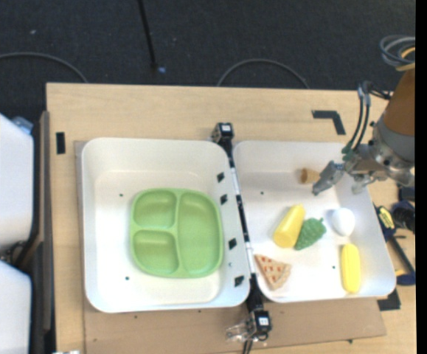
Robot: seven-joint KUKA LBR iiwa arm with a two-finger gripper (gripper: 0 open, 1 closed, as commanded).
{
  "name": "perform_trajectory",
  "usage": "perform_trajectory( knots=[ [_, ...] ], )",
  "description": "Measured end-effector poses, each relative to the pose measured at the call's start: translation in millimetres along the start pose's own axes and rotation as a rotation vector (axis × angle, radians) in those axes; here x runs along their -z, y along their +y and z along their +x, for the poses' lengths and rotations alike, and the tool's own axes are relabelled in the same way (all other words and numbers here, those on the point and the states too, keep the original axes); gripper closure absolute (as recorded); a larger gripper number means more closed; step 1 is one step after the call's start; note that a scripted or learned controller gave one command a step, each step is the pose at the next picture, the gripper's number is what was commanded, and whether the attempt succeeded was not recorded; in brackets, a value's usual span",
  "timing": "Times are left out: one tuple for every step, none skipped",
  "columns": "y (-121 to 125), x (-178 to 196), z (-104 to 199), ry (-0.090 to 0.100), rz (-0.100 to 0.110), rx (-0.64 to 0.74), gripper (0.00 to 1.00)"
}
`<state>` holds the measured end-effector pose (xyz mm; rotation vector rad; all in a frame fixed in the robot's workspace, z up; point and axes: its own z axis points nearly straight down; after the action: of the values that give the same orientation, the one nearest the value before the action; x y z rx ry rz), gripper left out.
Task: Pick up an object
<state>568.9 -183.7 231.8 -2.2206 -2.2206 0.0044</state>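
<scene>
Several toy foods lie in the right bin: a yellow cylinder, a green leafy piece touching it, a white egg, a yellow oblong piece, a pizza slice and a small brown piece. My gripper hangs over the bin's upper right part, just above the egg and to the right of the brown piece. It is open, its fingers spread, and nothing sits between them.
The left bin holds a green divided plate. A raised divider with black clips runs between the two bins. Cables and the arm's wrist crowd the right edge.
</scene>
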Motion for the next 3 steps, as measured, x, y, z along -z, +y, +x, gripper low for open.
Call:
perform_trajectory(
  knots=[
    [-2.3, -52.9, -11.5, 0.000, 0.001, -0.001, 0.00],
    [-4.5, -113.6, -17.8, 0.000, -0.002, -0.001, 0.00],
    [-2.9, -99.4, -18.7, -0.001, -0.008, -0.003, 1.00]
  ],
)
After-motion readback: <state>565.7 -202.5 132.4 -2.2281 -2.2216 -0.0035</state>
